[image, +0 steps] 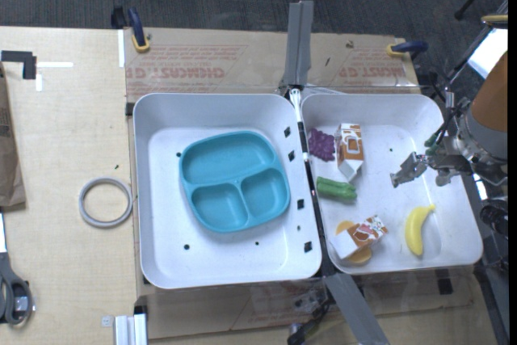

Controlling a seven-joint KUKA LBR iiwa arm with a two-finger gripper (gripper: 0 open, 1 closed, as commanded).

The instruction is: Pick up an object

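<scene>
A roll of tape point(106, 201) is lying on the wooden bench point(65, 133) at the far left, well apart from both bins. A pair of scissors point(14, 296) is resting near the bench's lower left corner.

The left bin point(153, 238) is holding a blue divided plate point(234, 181), which is sitting flat near the bin's centre with its three compartments facing up.

The right bin point(388, 113) is holding the loose objects. Reading from its left wall: a bunch of purple grapes point(322, 144) is lying near the divider, and a green cucumber point(336, 189) is lying just below it. A white and orange carton point(350, 149) is standing just beside the grapes on their right. A second small carton point(367, 232) is lying near the front wall, touching an orange piece point(352, 251) underneath it. A yellow banana point(417, 229) is lying near the front right corner, curved and roughly upright in the view.

The gripper point(423, 168) is reaching in from the right and hovering over the right side of the right bin. Its fingers point(406, 170) are standing apart, with nothing between them. The banana is lying just below the gripper in the view and is not touching it. The white and orange carton is lying to the gripper's left, clearly apart from it.
</scene>
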